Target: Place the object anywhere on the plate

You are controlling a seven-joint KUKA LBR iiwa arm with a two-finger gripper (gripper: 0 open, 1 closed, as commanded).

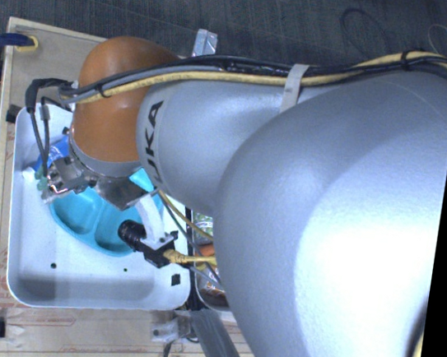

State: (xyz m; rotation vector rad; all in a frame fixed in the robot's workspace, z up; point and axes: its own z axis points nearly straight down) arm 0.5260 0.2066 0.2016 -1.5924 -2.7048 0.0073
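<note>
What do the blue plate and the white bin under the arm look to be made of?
The plate looks like plastic: even turquoise, a soft sheen, no glaze glare. The bin seems moulded plastic too, matte white with rounded corners and a smooth rim. Neither is certain from looks alone.

The grey arm [319, 204] reaches in from the right, bulking large, its orange band [113, 107] bent downward with the gripper [56, 182] hanging low beneath it.
</note>
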